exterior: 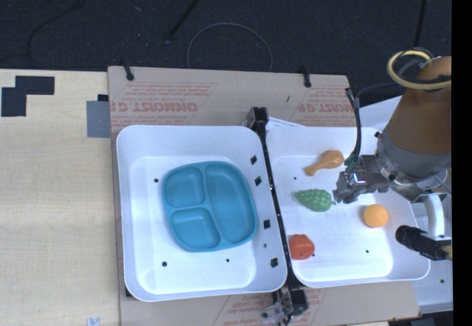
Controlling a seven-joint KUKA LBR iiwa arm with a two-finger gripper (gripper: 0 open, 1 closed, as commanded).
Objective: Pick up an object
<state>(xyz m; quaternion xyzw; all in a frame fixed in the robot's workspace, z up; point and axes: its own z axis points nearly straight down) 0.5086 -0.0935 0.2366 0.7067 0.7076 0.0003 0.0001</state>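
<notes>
End effector [346, 189] beside green toy [315, 200], grip state unclear, orange ball [375, 216], red toy [301, 246], drumstick [326, 162] nearby

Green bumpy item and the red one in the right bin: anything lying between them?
No. In the camera view, only bare white bin floor separates the green bumpy item from the red item.

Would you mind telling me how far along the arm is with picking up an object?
Done: the arm has reached into the right bin, with the gripper low beside the green toy. In hand: nothing visibly lifted; the green toy, chicken drumstick, orange ball and red toy all lie on the bin floor. Left: closing on one item and raising it. The blue tray sits in the left bin.
</notes>
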